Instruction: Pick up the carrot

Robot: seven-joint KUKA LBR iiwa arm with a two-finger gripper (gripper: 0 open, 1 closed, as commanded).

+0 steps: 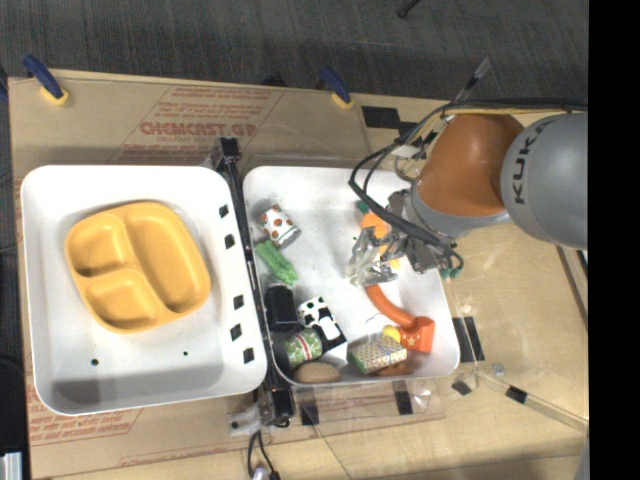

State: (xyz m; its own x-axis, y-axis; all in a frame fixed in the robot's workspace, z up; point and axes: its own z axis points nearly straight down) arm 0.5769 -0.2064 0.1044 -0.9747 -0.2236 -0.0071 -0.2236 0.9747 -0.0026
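Note:
The carrot (388,306) is an orange, slightly curved piece lying in the right bin (320,190), toward its right wall. Its lower end reaches a red-orange block (420,335). My gripper (373,259) hangs over the same bin, just above and slightly left of the carrot's upper end. The grey arm with its orange band (462,168) reaches in from the right. Nothing visibly hangs from the gripper. A small orange patch (372,230) sits at the gripper's top; I cannot tell what it is.
In the right bin lie a red-white can (277,226), a green piece (275,264), a black object (280,305), a black-white toy (320,316), a green can (303,346), a brown lump (318,372) and a yellow-grey item (375,353). The left bin (60,368) holds a yellow divided plate (190,278).

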